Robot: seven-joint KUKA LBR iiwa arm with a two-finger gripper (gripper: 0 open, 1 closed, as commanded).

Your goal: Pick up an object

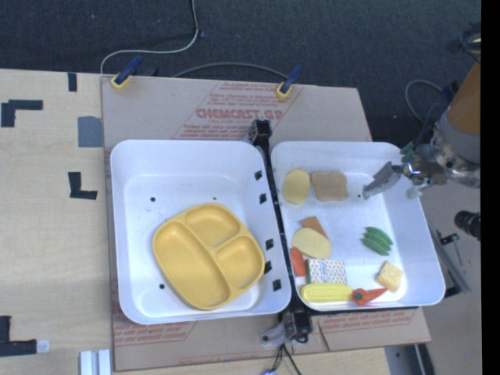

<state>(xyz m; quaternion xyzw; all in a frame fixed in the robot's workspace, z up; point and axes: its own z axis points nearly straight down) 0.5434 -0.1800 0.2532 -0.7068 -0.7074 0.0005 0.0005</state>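
The right bin (406,156) holds several toy foods: a round yellow piece (296,186), a brown bread slice (329,184), a pale potato (312,244), a patterned white packet (326,271), a corn cob (326,292), a green pod (377,240), a yellow cheese block (389,276) and a red chili (367,294). My gripper (397,183) hangs over the bin's upper right part, to the right of the bread. It is open and nothing sits between its fingers (380,180). The green pod lies below it.
The left bin (125,209) contains a yellow divided plate (208,254). A black divider (269,209) runs between the two bins. Both stand on a cardboard sheet (234,108) held by clamps. The arm's orange band (471,100) is at the right edge.
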